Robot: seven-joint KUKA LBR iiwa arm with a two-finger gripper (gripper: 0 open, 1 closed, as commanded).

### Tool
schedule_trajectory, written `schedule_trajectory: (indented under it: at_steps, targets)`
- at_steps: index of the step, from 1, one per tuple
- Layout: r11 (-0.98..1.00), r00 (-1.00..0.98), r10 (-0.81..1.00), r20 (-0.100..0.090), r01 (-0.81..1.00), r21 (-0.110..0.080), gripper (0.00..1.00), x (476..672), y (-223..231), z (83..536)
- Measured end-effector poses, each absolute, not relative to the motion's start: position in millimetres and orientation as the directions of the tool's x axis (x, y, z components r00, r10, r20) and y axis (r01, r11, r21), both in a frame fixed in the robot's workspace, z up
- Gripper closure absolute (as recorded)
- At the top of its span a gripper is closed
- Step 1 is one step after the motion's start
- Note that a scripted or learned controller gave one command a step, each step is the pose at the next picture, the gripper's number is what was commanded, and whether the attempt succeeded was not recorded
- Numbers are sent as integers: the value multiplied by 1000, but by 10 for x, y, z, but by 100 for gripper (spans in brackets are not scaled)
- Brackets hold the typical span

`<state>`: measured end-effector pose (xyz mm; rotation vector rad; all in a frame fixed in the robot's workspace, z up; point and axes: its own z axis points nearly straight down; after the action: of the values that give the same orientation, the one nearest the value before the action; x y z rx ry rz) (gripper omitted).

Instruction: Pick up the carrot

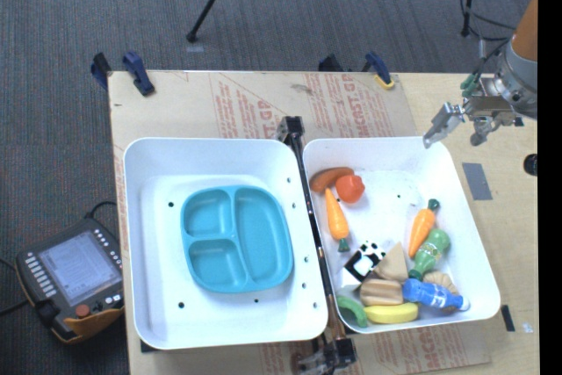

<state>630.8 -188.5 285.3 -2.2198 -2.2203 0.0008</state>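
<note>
Two carrots point(336, 219) point(421, 229) flank open floor; tool point(458, 127) hangs beyond bin rim point(457, 164).

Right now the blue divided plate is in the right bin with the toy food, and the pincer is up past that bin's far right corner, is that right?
Not quite. The blue divided plate sits in the left bin, apart from the toy food, which is in the right bin. The camera view shows this. The rest holds: the pincer is past the right bin's far right corner.
</note>
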Motion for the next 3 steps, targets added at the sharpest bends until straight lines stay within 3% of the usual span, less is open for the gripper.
schedule_trajectory:
  at_steps: [1,2,3]
  targets:
    - [145,-145,989,3,989,-4,0,5539,-1808,1490]
    - [451,-451,892,2,892,0,0,5711,-1877,879]
    - [650,-650,760,-1,760,2,0,5756,-1892,883]
